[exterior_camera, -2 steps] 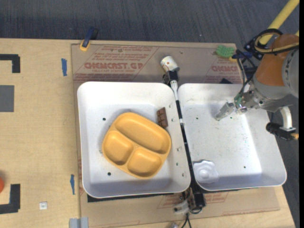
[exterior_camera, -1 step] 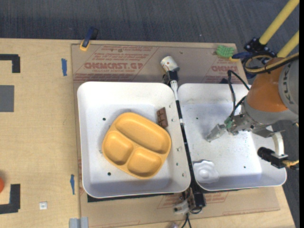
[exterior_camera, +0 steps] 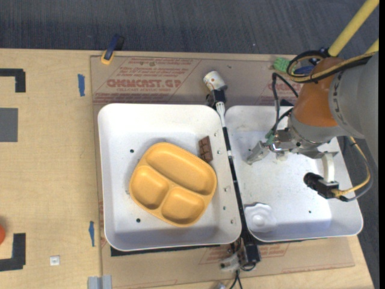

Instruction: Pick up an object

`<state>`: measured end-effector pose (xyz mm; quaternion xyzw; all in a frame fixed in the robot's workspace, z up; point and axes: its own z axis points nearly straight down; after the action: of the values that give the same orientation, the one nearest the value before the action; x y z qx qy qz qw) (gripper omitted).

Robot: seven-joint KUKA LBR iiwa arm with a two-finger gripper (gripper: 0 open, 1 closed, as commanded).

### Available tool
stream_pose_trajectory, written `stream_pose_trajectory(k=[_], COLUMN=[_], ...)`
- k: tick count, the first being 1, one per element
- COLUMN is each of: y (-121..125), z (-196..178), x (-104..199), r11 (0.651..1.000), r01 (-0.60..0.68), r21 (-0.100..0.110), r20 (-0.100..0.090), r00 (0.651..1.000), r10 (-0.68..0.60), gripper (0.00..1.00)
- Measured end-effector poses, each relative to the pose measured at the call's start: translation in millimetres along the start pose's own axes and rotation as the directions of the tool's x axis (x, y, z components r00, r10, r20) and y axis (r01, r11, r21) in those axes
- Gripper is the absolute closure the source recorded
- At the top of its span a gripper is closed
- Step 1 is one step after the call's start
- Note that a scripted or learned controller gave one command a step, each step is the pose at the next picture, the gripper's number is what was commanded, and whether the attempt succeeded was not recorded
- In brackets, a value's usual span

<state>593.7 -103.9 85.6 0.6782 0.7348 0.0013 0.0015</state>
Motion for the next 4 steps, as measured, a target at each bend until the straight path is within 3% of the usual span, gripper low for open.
stream_pose_trajectory(k=[1, 2, 3, 4], y=[1, 1, -75, -11], z=[-11, -11, 0, 0], x=[1, 1, -30, -16], r11=[1.0, 1.0, 0.999, 0.996], r01=[0.003, 0.003, 0.048, 0.087], r21=[-0.003, -0.002, 0.005, 0.001], r20=[0.0, 0.0, -0.001, 0.0], r00=[1.0, 1.0, 0.999, 0.996], r10=[-0.003, -0.003, -0.048, -0.087], gripper=[1.0, 0.0, 0.0, 0.0])
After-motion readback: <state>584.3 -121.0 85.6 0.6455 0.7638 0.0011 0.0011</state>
